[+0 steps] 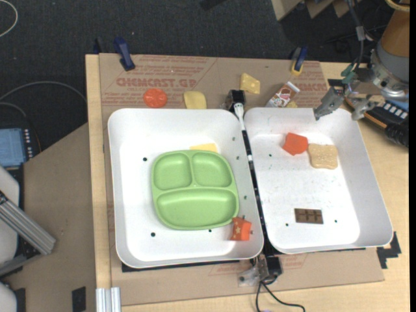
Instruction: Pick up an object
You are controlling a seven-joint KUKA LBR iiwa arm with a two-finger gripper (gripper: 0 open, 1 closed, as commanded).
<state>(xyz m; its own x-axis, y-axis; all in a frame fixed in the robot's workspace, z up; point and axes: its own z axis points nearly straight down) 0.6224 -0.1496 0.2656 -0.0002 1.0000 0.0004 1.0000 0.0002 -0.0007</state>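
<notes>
My gripper (339,111) hangs over the far right corner of the right bin (364,194), open, with nothing between its fingers. Below it in that bin lie an orange-red block (295,143), a slice of toast (323,155) just right of the block, and a brown chocolate bar (309,216) near the front. The left bin (127,174) holds a green divided plate (194,188), a pale yellow piece (205,148) behind the plate, and a small orange-red toy (241,229) at the front right corner.
Behind the bins, on the brown board, lie an orange round piece (155,97), a yellow piece (194,100), a yellow wedge (249,83), a red-white packet (281,96) and a black marker-like item (235,99). Blue clamps (123,52) hold the board's back edge.
</notes>
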